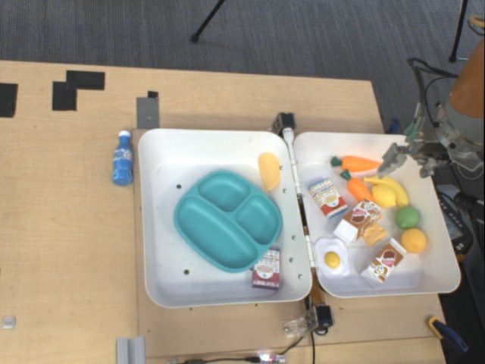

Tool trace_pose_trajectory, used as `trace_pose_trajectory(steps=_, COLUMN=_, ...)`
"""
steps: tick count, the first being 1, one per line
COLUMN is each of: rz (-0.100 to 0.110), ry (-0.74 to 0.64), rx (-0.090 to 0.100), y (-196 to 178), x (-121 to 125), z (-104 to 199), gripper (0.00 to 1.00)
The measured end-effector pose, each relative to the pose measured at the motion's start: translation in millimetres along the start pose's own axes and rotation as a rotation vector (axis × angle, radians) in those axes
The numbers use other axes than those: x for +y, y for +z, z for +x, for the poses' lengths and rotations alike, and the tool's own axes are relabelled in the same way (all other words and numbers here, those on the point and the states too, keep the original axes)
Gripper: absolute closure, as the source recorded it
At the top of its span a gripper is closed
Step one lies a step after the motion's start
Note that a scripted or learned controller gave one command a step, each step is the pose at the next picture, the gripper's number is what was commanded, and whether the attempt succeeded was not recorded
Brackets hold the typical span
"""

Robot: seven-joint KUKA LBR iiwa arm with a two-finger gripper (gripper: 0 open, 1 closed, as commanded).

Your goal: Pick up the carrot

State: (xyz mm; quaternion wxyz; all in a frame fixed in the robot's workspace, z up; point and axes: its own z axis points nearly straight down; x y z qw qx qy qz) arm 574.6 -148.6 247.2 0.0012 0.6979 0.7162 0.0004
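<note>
Fingers (408, 158) spread, holding nothing, beside the carrot (361, 163), which lies crosswise, green end left.

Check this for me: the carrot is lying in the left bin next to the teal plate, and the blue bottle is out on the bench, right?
Not quite. The camera view shows the carrot in the right bin, near the banana. The blue bottle is indeed out on the bench.

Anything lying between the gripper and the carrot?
Nothing: in the camera view the gripper sits right at the tip of the carrot; the banana lies just below.
</note>
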Motion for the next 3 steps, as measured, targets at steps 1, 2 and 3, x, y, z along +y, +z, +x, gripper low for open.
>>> trace_pose_trajectory(steps=1, rz=0.001, ry=-0.114, rx=0.001, y=132, x=28, z=14, gripper=0.0)
trace_pose_trajectory(steps=2, rz=-0.008, ry=-0.016, rx=-0.001, y=158, x=23, z=19, gripper=0.0)
trace_pose_trajectory(steps=3, rz=-0.013, ry=-0.02, rx=0.002, y=147, x=25, z=22, gripper=1.0)
